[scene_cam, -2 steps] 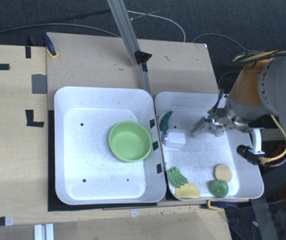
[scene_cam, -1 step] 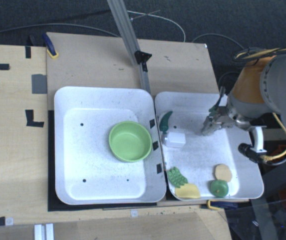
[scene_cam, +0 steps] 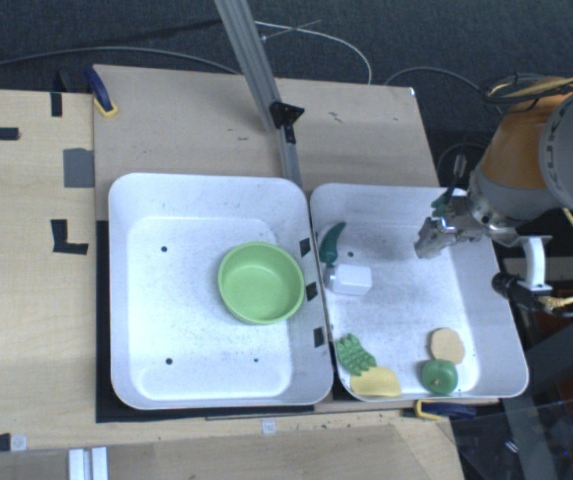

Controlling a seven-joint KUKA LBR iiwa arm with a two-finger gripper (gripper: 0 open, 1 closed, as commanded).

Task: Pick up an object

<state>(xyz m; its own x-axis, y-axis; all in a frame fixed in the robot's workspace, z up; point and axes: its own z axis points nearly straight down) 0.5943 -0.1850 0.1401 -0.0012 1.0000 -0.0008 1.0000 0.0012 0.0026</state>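
Observation:
The right bin [scene_cam: 396,208] holds several small objects. A dark green curved piece [scene_cam: 331,240] lies by its left wall, with a white block [scene_cam: 351,279] just below it. Along the front sit a green leafy item [scene_cam: 353,351], a yellow piece [scene_cam: 377,382], a tan round item [scene_cam: 447,345] and a green round item [scene_cam: 439,375]. My gripper [scene_cam: 434,236] hangs over the bin's upper right part, away from all of them, with nothing seen between its fingers.
The left bin [scene_cam: 146,268] holds a light green bowl [scene_cam: 260,282] near its right side. A grey pole [scene_cam: 251,53] slants down from the top to the bins' rear junction. Cables lie on the dark floor behind the bench.

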